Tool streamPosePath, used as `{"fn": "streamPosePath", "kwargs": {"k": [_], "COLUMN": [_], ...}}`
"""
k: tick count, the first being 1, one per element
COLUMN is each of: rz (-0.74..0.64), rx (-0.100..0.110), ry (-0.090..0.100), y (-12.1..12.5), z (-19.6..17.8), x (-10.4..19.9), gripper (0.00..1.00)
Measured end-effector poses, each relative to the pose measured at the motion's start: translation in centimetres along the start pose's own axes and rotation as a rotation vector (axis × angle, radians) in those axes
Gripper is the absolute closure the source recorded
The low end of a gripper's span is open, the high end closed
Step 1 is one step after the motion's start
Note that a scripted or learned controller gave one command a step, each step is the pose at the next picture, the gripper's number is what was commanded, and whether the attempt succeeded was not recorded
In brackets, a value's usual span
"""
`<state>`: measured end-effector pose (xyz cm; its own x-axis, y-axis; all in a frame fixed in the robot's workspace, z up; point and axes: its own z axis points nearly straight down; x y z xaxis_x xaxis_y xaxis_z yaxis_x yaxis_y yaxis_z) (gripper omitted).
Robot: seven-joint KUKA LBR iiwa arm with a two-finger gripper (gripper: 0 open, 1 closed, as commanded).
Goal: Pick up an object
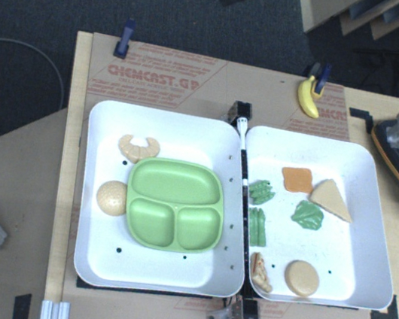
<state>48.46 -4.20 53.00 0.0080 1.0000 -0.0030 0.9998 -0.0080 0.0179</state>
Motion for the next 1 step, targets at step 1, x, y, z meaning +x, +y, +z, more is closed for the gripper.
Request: {"fn": "streamPosePath", "kwargs": {"k": [1], "rz": [-0.006], "rx": [0.029], "ry": [0.003], "y": [-0.3], "z": [11.03], "x": [0.03], "gripper": [1.0]}}
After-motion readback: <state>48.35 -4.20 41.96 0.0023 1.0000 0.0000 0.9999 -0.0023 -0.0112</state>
